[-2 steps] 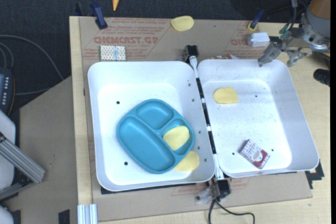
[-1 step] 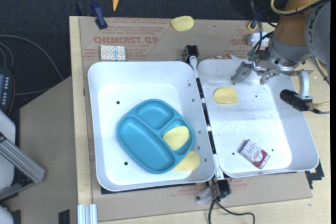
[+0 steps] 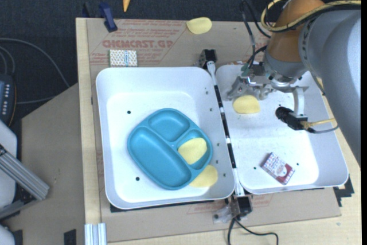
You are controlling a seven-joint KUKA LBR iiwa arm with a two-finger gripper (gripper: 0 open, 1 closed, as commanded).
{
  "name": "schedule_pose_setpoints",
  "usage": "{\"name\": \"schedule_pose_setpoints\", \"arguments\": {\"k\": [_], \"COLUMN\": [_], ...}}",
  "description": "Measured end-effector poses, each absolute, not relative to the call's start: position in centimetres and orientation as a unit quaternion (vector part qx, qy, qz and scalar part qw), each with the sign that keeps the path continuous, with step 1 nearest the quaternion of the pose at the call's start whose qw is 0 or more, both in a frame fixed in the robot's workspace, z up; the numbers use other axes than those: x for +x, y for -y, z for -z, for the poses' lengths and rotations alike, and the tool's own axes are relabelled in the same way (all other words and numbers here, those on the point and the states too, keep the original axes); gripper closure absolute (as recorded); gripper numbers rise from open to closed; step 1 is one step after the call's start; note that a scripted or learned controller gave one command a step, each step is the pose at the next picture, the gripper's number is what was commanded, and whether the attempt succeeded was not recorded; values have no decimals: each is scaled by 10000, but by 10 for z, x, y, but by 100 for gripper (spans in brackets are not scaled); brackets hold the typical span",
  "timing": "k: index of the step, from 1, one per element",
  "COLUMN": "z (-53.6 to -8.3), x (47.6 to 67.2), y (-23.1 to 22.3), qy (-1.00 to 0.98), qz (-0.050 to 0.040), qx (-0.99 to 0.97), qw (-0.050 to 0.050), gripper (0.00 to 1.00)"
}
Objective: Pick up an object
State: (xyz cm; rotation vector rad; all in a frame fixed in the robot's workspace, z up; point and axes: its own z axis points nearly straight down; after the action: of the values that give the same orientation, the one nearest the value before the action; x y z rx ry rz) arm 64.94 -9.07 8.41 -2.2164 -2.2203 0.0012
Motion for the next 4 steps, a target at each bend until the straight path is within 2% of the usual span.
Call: {"name": "schedule_pose_setpoints", "arguments": {"k": [1,2,3,4], "z": [-96,-186,-117,-119], "x": [651,583,574,575], "y": [92,88,111,111], "qy": [7079,7069,7066,7069], "qz": [5,4,-12,-1], "qx": [-7063,-7074,-7076,-7073], "qw": [1,-3,17,5], "gripper": [100,100,100,0]}}
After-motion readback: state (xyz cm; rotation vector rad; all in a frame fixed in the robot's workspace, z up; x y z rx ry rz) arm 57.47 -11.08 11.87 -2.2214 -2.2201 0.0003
